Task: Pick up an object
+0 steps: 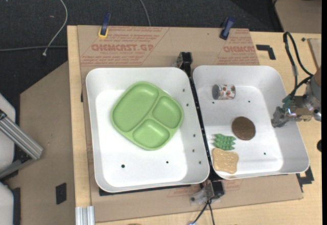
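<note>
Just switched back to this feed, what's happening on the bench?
The arm's hand sits at the right edge of the right bin, with nothing visibly between its fingers. In that bin lie a small can, a brown disc, a green toy vegetable and a tan piece. The left bin holds a green divided plate.

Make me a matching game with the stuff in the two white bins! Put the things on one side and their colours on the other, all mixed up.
Things:
1. divided plate
2. round disc
3. small can
4. flat piece at the bin's near edge

Colours:
A. tan
B. light green
C. brown
D. white with red

Pairs: 1-B, 2-C, 3-D, 4-A
</note>
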Action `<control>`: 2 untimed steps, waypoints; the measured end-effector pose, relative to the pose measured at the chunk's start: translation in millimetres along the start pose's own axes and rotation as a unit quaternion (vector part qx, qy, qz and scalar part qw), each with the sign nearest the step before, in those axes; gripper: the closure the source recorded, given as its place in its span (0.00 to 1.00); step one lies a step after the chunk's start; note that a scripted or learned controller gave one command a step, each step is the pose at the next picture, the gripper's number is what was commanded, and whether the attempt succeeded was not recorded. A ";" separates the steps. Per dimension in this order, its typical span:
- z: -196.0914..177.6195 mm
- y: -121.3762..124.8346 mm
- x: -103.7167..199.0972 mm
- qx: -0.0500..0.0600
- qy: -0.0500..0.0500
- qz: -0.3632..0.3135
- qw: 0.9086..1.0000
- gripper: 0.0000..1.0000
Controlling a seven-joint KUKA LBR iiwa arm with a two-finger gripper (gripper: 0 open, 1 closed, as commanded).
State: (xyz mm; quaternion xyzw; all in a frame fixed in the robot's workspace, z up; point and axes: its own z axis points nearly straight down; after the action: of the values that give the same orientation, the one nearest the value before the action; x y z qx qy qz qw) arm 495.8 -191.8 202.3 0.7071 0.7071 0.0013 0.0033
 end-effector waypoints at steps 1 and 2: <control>-44.8 -1.3 3.3 0.000 0.000 -0.001 1.000 1.00; -48.2 32.4 49.2 0.002 0.002 -0.003 1.000 1.00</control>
State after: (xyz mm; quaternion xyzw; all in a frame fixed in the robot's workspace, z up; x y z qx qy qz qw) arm 527.9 -142.4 250.6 0.7047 0.7095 0.0015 0.0009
